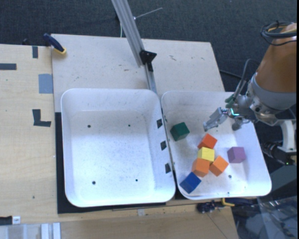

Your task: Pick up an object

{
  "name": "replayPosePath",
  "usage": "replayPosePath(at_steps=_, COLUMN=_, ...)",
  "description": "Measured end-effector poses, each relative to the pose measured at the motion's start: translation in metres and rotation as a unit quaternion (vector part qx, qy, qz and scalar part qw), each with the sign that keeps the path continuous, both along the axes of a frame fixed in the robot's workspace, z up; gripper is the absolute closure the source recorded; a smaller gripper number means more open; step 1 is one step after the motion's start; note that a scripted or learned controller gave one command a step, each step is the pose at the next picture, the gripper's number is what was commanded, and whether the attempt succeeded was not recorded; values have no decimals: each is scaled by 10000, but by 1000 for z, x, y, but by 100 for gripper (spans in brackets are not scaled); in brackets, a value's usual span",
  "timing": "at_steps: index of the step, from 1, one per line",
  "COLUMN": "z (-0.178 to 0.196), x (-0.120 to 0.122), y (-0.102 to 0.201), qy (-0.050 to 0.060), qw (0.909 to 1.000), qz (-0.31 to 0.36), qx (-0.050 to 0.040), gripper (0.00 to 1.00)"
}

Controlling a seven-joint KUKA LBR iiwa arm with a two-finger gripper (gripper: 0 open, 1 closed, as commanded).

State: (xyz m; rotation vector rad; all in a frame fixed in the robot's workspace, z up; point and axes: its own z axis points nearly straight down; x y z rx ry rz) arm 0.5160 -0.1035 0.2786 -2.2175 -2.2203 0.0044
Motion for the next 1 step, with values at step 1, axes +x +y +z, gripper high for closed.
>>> replayPosePath(at_steps=1, z=2, x=1, y=0, qy=-17, qw=10000, qz=5, qx=-3, gripper=0)
